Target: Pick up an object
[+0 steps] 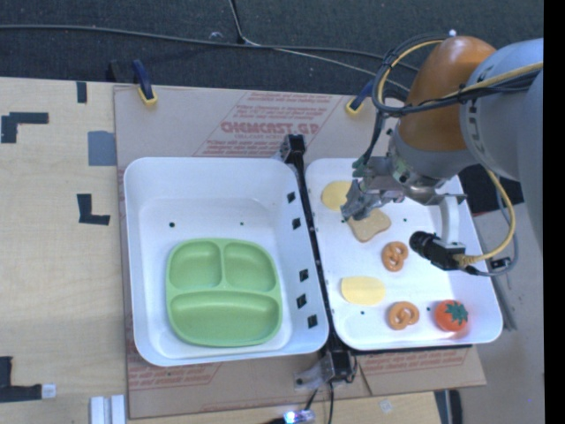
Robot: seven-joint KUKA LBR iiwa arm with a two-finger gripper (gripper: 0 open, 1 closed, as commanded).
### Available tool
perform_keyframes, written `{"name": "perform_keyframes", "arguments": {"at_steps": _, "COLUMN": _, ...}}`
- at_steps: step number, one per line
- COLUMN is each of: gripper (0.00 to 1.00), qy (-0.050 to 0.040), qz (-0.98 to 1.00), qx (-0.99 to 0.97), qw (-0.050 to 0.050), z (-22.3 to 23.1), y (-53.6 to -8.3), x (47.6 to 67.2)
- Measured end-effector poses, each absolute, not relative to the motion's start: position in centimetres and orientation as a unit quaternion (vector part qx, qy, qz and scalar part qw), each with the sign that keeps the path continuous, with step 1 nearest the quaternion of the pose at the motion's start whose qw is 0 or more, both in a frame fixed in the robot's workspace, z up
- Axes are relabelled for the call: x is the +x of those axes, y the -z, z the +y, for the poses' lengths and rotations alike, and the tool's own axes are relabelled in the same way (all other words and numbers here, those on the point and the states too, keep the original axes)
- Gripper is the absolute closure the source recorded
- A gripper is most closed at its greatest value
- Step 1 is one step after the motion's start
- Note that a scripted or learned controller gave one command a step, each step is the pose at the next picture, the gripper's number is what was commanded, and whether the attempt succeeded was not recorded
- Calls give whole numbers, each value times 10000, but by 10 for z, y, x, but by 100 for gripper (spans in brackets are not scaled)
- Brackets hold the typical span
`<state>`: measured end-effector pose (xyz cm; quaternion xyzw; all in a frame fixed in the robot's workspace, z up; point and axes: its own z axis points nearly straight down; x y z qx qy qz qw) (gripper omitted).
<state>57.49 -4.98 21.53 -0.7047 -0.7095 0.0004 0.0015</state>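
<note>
- A tan toast-shaped piece (372, 228) lay in the far half of the right bin (419, 283), at the tip of the gripper (357, 208)
- Whether the gripper was released or clenched could not be told
- A pale yellow disc (334, 194) sat just beside the piece
- One pretzel (395, 255), a yellow oval (363, 290), a second pretzel (403, 314) and a tomato (451, 316) lay toward the near edge
- A green divided plate (223, 291) rested in the left bin (146, 237)

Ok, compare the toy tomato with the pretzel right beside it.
The tomato is red-orange with a green top; the pretzel is plain orange-brown. The tomato is a solid rounded lump, the pretzel a flat loop with holes. Both lie side by side at the near edge of the right-hand bin.
</note>
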Motion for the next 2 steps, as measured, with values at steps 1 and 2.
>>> {"name": "perform_keyframes", "arguments": {"at_steps": 1, "gripper": 100, "qy": -5, "qz": -7094, "qx": -7049, "qw": 14, "z": 2, "y": -207, "x": 570}}
{"name": "perform_keyframes", "arguments": {"at_steps": 2, "gripper": 100, "qy": -1, "qz": -7100, "qx": -7042, "qw": 18, "z": 63, "y": -214, "x": 553}}
